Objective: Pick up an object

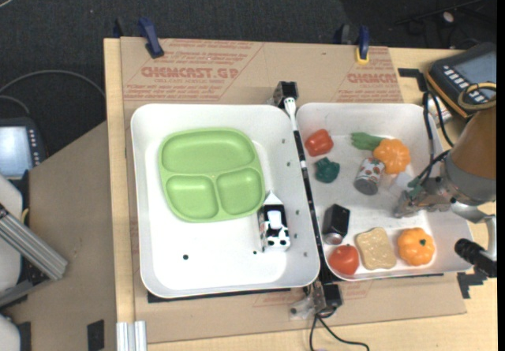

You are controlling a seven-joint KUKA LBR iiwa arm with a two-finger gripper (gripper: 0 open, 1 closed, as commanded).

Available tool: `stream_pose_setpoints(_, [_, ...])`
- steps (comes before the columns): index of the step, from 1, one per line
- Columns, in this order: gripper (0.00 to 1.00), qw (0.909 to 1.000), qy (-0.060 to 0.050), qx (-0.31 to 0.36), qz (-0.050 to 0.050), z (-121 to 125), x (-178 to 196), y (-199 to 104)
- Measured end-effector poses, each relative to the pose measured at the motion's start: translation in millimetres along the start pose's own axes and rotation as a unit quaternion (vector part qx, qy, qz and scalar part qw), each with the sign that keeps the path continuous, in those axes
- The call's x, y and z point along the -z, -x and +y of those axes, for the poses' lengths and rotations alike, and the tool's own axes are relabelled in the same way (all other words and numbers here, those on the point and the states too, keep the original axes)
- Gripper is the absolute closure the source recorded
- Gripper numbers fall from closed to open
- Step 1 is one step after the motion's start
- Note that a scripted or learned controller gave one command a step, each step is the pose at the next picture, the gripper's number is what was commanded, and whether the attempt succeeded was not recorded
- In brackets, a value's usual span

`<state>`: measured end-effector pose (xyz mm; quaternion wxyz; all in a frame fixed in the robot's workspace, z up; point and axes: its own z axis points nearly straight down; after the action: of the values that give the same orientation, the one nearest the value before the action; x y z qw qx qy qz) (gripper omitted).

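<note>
The right bin [347, 114] holds several small items: a red tomato [318, 142], a dark green piece [327, 171], a green leafy piece [364, 140], an orange pepper [392, 154], a small can [368, 176], a black block [336, 220], a red apple [343, 259], a slice of toast [375, 248] and an orange pumpkin [416, 247]. My gripper [415, 203] hangs low at the bin's right side, just above the pumpkin and right of the can. I see nothing gripped in it.
The left bin [150, 207] holds a green divided plate [211, 174] and a black-and-white cow toy [274, 227] near its right wall. A raised divider [303, 176] separates the bins. The arm's body [477, 160] overhangs the right bin's right edge.
</note>
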<state>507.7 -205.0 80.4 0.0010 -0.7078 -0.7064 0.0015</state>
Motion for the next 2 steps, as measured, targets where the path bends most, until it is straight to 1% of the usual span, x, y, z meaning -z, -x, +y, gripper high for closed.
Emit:
stream_pose_setpoints(1, [1.00,1.0000,0.005,0.002,-0.002,73,5,19])
stream_pose_setpoints(2, [1.00,1.0000,0.004,0.002,-0.001,83,18,19])
